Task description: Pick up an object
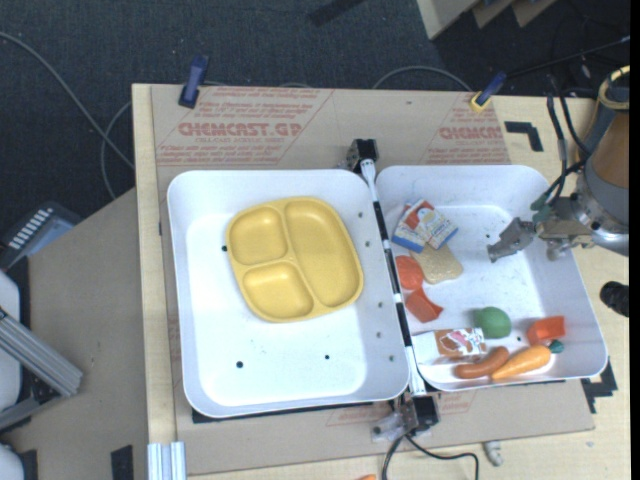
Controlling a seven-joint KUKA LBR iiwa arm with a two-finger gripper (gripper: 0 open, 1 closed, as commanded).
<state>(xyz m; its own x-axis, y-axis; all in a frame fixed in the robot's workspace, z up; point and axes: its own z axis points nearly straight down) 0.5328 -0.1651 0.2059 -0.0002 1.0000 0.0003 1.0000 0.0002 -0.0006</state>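
The right white bin (470,190) holds several toy foods. A blue-and-white carton (423,226) lies at its left, with a beige cracker (441,266) and an orange piece (408,271) just below it. A red wedge (424,306) sits lower. Along the front are a green ball (491,321), an orange block (546,329), a red-labelled packet (461,342), a sausage (480,366) and a carrot (522,362). My gripper (531,246) hangs over the bin's right half, open, with nothing between its fingers. It is right of the carton and above the green ball.
The left white bin (200,368) holds a yellow divided plate (293,258). A black clamp (363,154) sits where the bins meet at the back. Dark cables (565,128) trail down to the arm at the right edge.
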